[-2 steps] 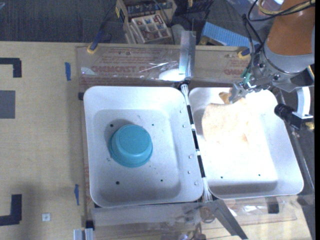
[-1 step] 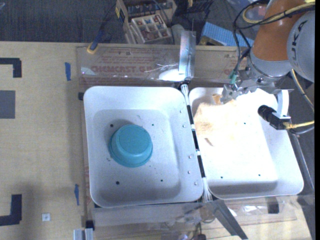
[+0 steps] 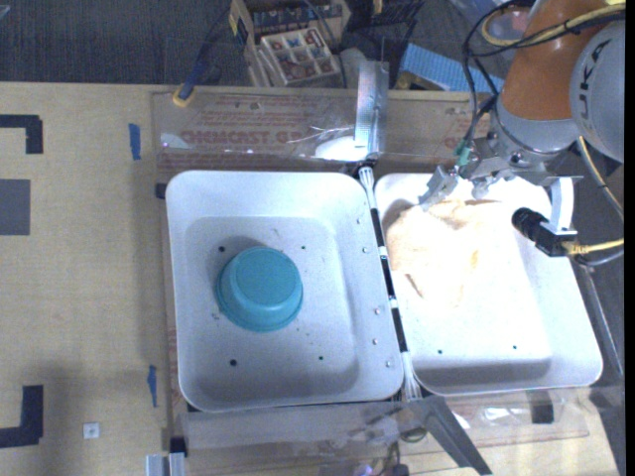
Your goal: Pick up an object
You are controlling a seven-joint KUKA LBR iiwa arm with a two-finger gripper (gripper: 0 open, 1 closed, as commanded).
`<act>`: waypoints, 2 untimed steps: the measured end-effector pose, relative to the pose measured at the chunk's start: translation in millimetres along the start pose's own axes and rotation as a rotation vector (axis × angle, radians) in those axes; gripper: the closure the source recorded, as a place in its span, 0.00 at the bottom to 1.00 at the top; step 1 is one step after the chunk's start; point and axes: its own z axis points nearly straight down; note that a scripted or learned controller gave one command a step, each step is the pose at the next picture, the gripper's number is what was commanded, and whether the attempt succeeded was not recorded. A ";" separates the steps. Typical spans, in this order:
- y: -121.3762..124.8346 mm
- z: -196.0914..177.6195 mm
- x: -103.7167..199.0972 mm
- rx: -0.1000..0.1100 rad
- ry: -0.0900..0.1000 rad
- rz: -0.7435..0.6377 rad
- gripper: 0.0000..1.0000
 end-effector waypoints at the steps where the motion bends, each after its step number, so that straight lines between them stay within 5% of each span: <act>1: 2.1 77.0 -87.8 -0.003 -0.002 0.159 0.00; 2: 8.5 111.0 -63.5 0.001 -0.003 -0.156 0.00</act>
